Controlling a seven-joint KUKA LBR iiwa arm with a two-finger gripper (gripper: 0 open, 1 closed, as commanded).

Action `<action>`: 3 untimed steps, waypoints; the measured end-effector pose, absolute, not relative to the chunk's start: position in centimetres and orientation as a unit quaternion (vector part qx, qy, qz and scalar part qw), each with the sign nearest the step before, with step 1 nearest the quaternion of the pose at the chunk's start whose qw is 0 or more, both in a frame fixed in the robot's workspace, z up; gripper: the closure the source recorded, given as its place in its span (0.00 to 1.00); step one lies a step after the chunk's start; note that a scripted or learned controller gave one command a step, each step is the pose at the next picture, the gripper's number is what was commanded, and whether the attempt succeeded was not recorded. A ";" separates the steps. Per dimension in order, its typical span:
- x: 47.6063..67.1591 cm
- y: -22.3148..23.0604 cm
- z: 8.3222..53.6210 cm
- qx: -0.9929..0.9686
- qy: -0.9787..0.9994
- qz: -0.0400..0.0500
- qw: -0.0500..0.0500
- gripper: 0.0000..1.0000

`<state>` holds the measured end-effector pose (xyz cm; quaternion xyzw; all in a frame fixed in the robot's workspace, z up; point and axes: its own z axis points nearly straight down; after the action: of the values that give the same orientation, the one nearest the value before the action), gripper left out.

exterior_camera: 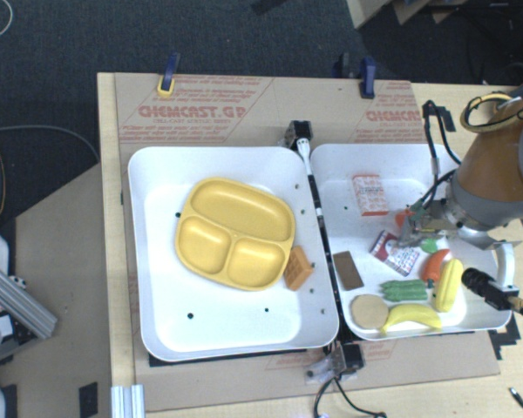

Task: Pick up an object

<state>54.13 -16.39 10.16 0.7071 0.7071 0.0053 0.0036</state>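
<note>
My gripper hangs low in the right bin, near its middle right. Just below it lies a red and white packet, and an orange-red round piece sits beside that. A white card with red print lies to the gripper's upper left. Along the bin's front are a banana, a yellow oblong piece, a green bean pod, a tan round disc and a brown flat bar. The arm's body hides whether anything is in the gripper.
The left bin holds a yellow divided plate with an orange-brown block leaning at its right edge. A black divider clip sits between the bins at the back. Cables run along the right bin's far corner.
</note>
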 end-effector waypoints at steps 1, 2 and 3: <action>53.9 -15.9 16.3 0.707 0.708 0.001 0.003 1.00; 54.0 -15.8 20.7 0.707 0.708 0.001 0.003 1.00; 54.1 -15.8 22.6 0.707 0.707 0.001 0.002 1.00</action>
<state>54.12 -15.81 22.63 0.7067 0.7075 0.0010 0.0024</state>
